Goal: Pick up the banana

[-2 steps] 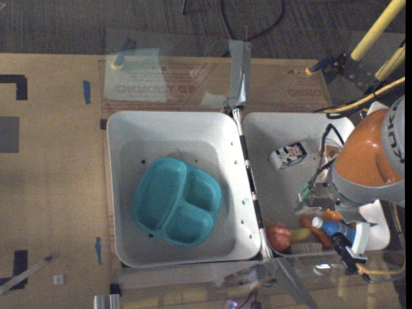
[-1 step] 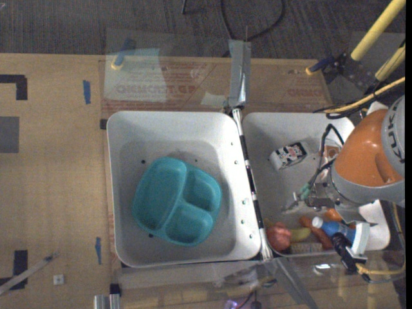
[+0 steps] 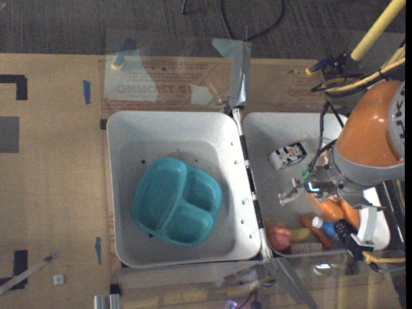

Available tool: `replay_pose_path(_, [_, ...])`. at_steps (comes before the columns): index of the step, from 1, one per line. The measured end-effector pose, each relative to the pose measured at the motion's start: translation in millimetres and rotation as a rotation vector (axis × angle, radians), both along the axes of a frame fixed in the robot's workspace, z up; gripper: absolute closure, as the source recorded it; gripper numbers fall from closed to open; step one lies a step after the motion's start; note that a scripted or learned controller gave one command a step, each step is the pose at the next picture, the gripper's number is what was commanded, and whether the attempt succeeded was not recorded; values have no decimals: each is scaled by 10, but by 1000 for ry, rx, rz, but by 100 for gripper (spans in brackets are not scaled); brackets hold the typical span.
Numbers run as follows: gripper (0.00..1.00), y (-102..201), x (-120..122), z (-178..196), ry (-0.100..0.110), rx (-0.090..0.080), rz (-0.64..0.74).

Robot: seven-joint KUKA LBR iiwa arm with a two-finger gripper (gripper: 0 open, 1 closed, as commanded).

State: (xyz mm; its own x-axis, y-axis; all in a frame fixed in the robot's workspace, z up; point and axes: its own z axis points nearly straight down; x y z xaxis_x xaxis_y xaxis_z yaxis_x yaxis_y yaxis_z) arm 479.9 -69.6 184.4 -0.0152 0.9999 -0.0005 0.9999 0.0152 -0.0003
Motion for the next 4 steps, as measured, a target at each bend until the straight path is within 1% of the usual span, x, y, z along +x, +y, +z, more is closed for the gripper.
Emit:
replay_pose_path(1, [0,1,-1,-2,1,0,0])
replay_pose_path(2, [0,1141,2,-6,1,0,-31])
replay_pose_path(3, [0,1141,2,-5,1,0,-32])
replay_pose_path(4, [0,1444,43,-445,-21,-23,-82])
